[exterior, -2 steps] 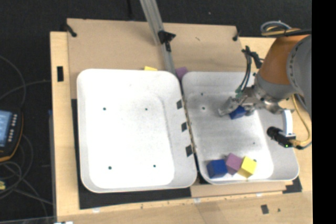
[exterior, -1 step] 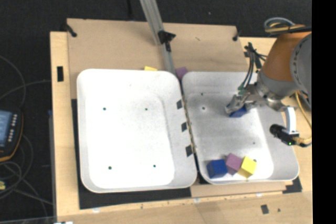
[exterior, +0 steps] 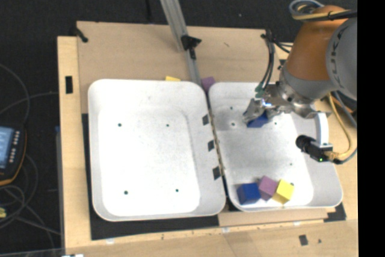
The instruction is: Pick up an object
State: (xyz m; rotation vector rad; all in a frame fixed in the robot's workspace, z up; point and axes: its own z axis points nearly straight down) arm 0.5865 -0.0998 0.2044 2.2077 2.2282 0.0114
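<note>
My gripper (exterior: 258, 114) hangs over the back part of the right bin (exterior: 313, 183), on the grey arm with its orange band. A small blue block (exterior: 259, 122) shows between its fingertips, and the fingers are shut on it. Near the front wall of the same bin lie a blue cube (exterior: 248, 192), a purple cube (exterior: 267, 187) and a yellow cube (exterior: 284, 191), close together and well apart from the gripper.
The left bin (exterior: 144, 147) sits beside the right one, their rims touching. Behind the bins, a yellow block (exterior: 172, 78) and a purple block (exterior: 208, 82) rest on the bench. A slanted metal pole (exterior: 171, 3) rises from the back middle. A black fitting (exterior: 313, 146) sticks out at the right bin's edge.
</note>
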